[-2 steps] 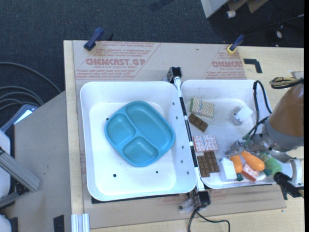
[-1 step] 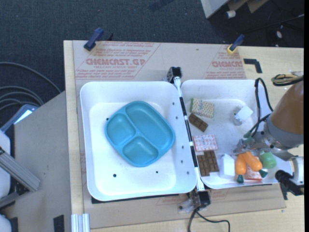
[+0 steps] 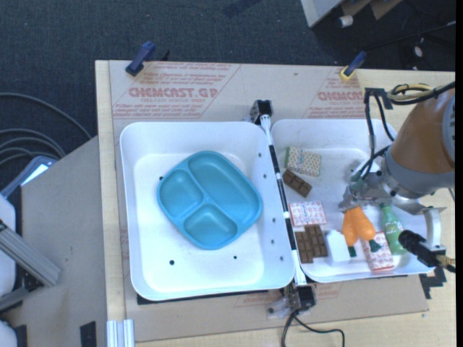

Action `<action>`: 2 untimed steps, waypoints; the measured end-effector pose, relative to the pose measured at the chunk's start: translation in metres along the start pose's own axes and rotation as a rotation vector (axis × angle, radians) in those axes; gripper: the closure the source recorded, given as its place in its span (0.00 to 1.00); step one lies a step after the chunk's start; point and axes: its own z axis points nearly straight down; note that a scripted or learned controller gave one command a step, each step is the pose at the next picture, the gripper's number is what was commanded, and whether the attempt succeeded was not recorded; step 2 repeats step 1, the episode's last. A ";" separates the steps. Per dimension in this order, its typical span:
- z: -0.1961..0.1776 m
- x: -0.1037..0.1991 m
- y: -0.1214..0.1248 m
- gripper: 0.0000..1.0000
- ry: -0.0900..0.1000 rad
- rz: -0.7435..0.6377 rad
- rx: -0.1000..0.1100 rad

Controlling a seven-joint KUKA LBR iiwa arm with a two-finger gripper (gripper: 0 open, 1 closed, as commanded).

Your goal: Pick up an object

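- Because the gripper (image 3: 359, 202) hangs low over the right bin (image 3: 329, 132) and the wrist covers its tips, I cannot tell whether it has hold of anything.
- Directly under the gripper, and seeming to touch it, lies an orange toy carrot (image 3: 357, 226). I judge this to be the thing to pick, as it is the closest one.
- The carrot looks like light, stiff plastic with a smooth, rounded skin, so it may be slippery and may roll out of a grip. I would take it across its thick middle, with the jaws set square to its long axis, not at the narrow end.
- Just beside the carrot, on the side toward the arm, is a green bottle (image 3: 391, 231), and a red and white box (image 3: 380, 254) lies near the carrot's lower end. A finger coming down there may hit them.
- On the side away from the arm are a pink patterned packet (image 3: 307, 213) and a chocolate bar (image 3: 312, 243), both flat and low, so harder to pinch from above.
- Farther from the gripper, toward the back wall of the bin, lie a dotted packet (image 3: 304, 162) and a small brown bar (image 3: 296, 183).
- Well apart, in the left bin (image 3: 141, 215), rests a blue divided plate (image 3: 209, 199). It is wide and probably stiff, with only its rim to grip.
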 end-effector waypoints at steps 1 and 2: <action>-0.063 0.066 -0.005 1.00 0.001 0.000 0.002; -0.063 0.066 -0.005 1.00 0.001 0.000 0.002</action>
